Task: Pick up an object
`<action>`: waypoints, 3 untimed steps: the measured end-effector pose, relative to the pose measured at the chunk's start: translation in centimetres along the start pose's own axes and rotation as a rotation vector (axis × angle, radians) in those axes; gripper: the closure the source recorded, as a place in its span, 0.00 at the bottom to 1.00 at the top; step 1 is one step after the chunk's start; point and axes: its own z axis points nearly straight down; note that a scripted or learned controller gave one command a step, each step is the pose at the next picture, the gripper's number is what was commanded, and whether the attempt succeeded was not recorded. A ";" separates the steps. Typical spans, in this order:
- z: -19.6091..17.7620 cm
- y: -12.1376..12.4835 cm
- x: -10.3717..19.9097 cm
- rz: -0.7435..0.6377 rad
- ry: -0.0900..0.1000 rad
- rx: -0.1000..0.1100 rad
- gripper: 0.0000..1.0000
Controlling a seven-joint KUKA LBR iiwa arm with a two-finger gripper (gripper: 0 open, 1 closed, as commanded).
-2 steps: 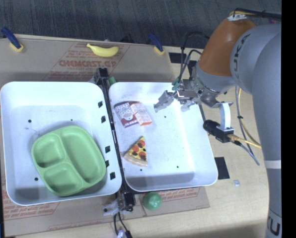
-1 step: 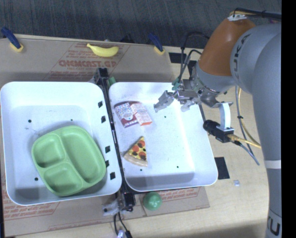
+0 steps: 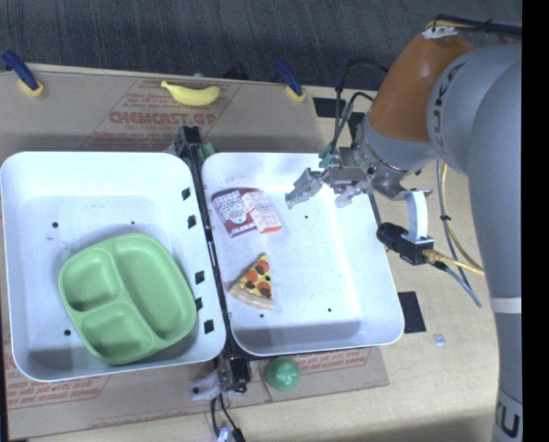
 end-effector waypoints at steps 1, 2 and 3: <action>0.0 0.0 0.0 0.000 0.000 0.000 0.00; 0.0 0.0 0.0 0.000 0.000 0.000 0.00; 0.0 0.0 0.0 0.000 0.000 0.000 0.00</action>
